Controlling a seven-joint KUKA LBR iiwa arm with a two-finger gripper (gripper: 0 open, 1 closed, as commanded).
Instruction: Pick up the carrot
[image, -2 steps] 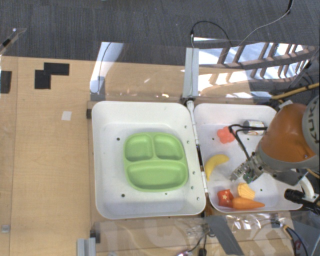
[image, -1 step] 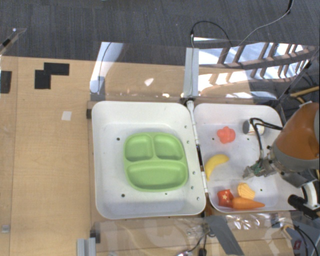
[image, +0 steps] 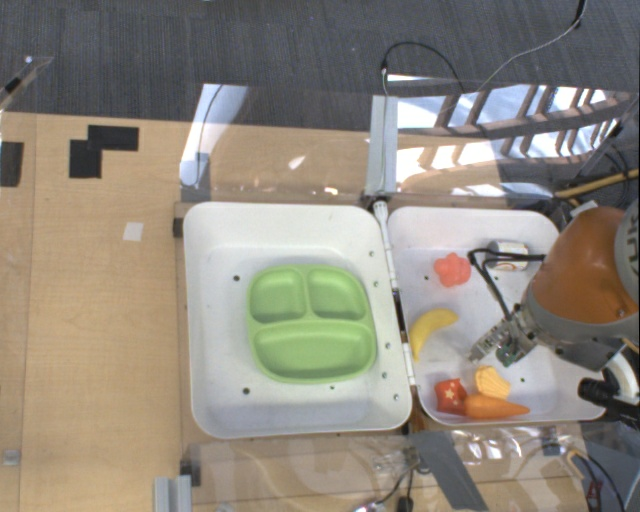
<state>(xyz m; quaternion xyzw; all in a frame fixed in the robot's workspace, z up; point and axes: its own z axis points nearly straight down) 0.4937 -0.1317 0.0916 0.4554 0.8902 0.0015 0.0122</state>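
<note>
A green plate (image: 310, 322) is sitting in the left bin (image: 215, 330). Over in the right bin (image: 420, 240), a banana (image: 430, 327), tomato (image: 450, 396) and carrot (image: 495, 407) are lying along the front, the carrot touching the tomato. The end effector (image: 500, 347) is hovering just above; can't tell its grip state.

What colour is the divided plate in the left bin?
Light green; the divided plate shows clearly in the camera view, sitting in the left bin.

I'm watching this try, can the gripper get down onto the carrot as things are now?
Probably yes. The gripper hovers above the carrot, whose top is uncovered, though yellow corn and a red piece crowd it.
</note>
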